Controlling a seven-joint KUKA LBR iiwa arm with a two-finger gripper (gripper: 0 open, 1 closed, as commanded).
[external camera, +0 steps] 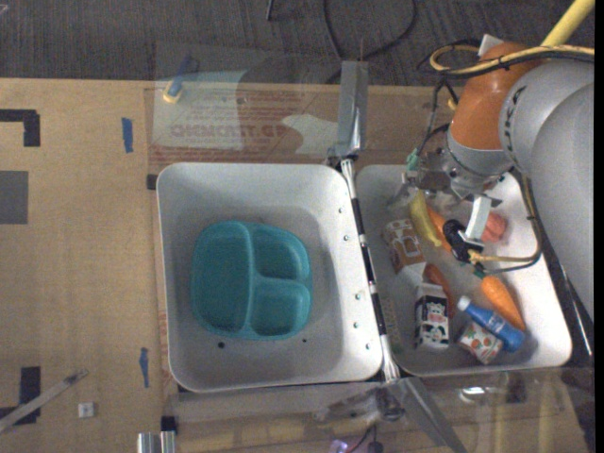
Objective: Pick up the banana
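The banana [426, 221] is yellow and lies slanted in the upper middle of the right bin [552, 347]. My gripper [445, 189] hangs just above and to the right of the banana's upper end, below the arm's orange band [479, 111]. A black part [456, 239] and a white part [478, 214] of the tool sit close to the banana's right side. The wrist hides the fingertips, and nothing is visibly held between them.
Packed around the banana are a small snack carton [403, 244], a carrot [500, 299], a cow-print carton [432, 317], a blue bottle [492, 324], a strawberry cup [478, 343] and a pink item [496, 225]. A teal divided plate [252, 278] lies in the left bin [179, 196].
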